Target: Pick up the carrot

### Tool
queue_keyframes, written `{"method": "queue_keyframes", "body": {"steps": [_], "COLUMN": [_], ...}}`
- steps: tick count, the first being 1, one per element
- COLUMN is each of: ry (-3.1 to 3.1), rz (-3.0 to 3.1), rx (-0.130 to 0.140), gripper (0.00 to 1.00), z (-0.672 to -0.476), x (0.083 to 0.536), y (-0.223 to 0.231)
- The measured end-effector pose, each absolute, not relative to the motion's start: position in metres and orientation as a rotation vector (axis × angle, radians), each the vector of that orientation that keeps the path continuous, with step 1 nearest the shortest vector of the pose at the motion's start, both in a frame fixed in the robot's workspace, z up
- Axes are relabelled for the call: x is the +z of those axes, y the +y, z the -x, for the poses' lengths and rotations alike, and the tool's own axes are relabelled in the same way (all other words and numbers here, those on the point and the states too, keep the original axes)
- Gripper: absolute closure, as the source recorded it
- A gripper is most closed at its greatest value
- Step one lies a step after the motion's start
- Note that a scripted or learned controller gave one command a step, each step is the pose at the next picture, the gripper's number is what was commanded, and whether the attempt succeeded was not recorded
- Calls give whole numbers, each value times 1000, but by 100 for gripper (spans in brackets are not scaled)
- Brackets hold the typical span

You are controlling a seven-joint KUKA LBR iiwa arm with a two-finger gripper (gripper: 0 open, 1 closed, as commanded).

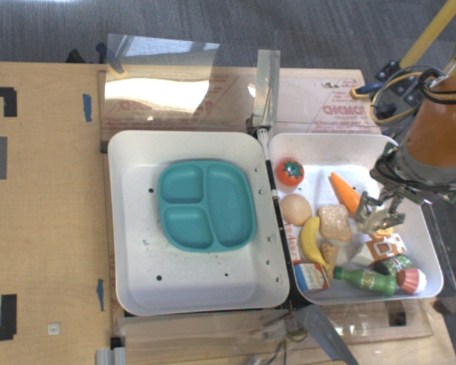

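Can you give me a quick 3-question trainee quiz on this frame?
1. True or false: the carrot lies in the right bin.
2. What sits in the left bin? A) green bottle B) teal divided plate C) banana
3. Fill in: the round red item near the right bin's top-left corner is a ____.

Key: 1 true. 2 B, the plate; the bottle and banana are in the right bin. 3 tomato.

The gripper hovers just right of the carrot.

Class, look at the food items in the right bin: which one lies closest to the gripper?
The carrot: its lower end lies right beside the gripper, while the tomato, egg and banana sit farther left.
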State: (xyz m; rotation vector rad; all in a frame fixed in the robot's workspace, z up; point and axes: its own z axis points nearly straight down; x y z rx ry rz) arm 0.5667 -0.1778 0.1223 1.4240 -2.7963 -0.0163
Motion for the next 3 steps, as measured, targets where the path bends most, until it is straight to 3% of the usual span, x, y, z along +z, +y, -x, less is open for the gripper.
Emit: {"method": "queue_keyframes", "body": {"steps": [1, 2, 3], "ry": [-2911, -3064, -3133], "rz": [-1216, -734, -412], "rx": [11, 4, 9], "gripper": [100, 100, 100], "z": [-627, -581, -607], "x": [246, 121, 101], "y": [-176, -205, -170]}}
